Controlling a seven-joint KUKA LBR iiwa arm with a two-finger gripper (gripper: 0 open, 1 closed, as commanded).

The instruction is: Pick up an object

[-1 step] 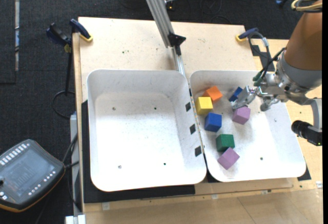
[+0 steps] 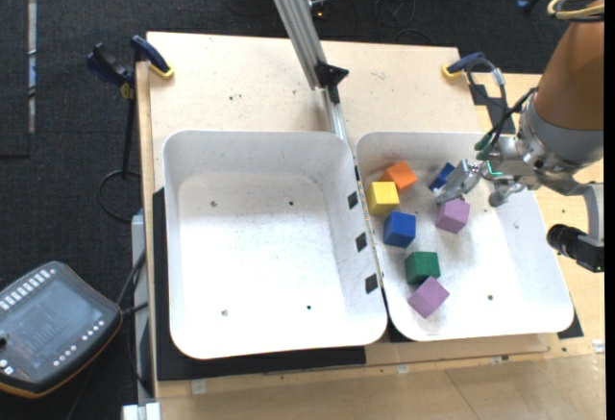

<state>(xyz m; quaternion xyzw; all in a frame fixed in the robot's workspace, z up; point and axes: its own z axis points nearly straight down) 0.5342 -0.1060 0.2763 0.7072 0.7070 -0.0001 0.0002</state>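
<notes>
The right bin (image 2: 538,308) holds several coloured blocks: orange (image 2: 402,175), yellow (image 2: 383,196), blue (image 2: 400,229), green (image 2: 422,266) and two purple ones (image 2: 453,214) (image 2: 429,296). A small blue piece (image 2: 441,178) lies by the gripper's tip. My gripper (image 2: 468,180) reaches in from the right, low over the bin's upper middle. It sits just above the upper purple block and right beside the small blue piece. Whether it touches either one is unclear.
The left bin (image 2: 183,216) lies beside the right one, their rims meeting at the centre. A slanted metal rail (image 2: 293,10) runs down to the bins' shared back edge. Clamps (image 2: 154,58) (image 2: 466,64) sit at the board's back corners. A pendant (image 2: 48,327) rests at lower left.
</notes>
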